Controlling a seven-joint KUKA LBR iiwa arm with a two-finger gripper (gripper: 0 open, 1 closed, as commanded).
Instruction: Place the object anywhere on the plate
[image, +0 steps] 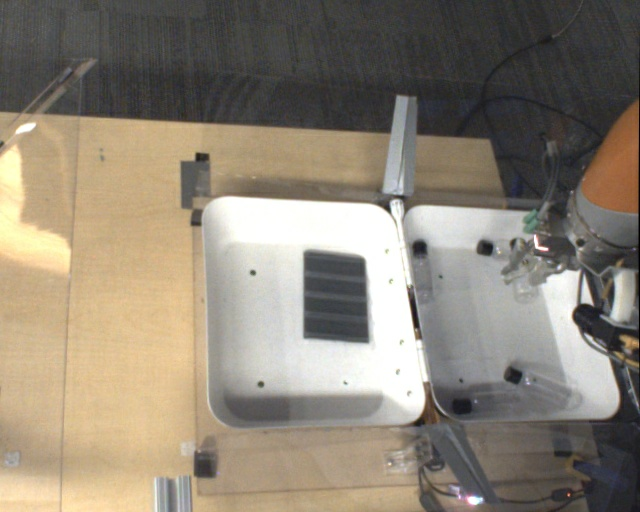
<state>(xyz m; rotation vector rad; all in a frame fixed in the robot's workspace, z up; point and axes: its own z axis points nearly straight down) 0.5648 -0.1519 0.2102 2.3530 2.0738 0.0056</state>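
Note:
A dark grey ribbed plate (336, 296) lies flat in the middle of the left bin (230, 300). Several clear tubes with black caps lie in the right bin (480, 320): one along its left wall (420, 268), two near its front edge (490, 400) (540, 384), and a black cap (485, 247) shows near the back. My gripper (527, 262) hangs over the back right part of the right bin, close beside that black cap. A pale clear shape (525, 290) sits just under it; I cannot make out whether it is held.
The grey arm with its orange band (615, 175) comes in from the right, with cables (600, 325) along the right bin's edge. A metal bar (402, 145) stands behind the gap between the bins. Small brackets (198, 178) (204, 462) sit on the bench left of the left bin.

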